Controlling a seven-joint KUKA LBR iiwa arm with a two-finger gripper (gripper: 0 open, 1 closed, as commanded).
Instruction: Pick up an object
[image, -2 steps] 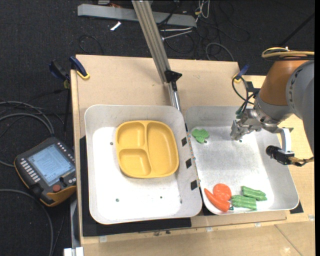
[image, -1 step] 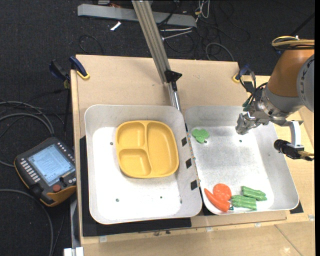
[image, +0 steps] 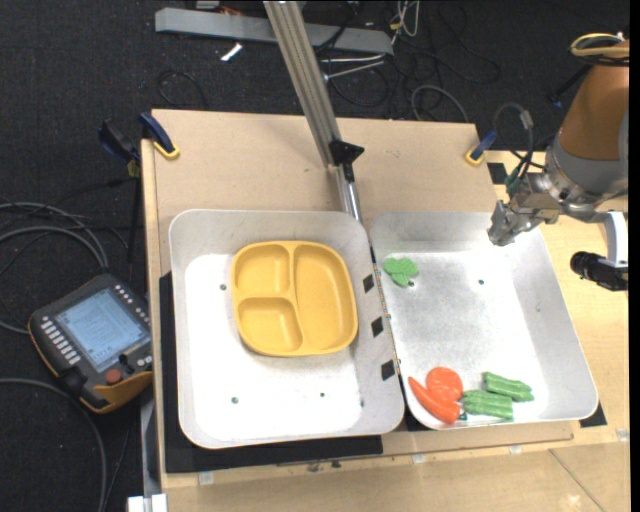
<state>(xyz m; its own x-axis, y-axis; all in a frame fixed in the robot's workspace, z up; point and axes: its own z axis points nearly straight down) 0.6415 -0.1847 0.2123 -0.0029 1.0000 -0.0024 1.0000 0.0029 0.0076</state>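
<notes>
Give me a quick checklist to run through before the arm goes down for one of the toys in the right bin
1. Claw carries nothing: ok.
2. Claw open: cannot tell.
3. Claw above a target: not ok, it hangs at the right bin upper right edge.
4. Green leafy toy lies alone: ok.
5. Tomato, carrot and green pods are separated: not ok, clustered in the near corner.
6. Yellow tray out of the way: ok.

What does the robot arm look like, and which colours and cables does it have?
The arm has a rounded orange band above a grey wrist section. Thin dark cables loop beside the wrist. The gripper is small, grey and metallic, narrowing toward its tip.
</notes>
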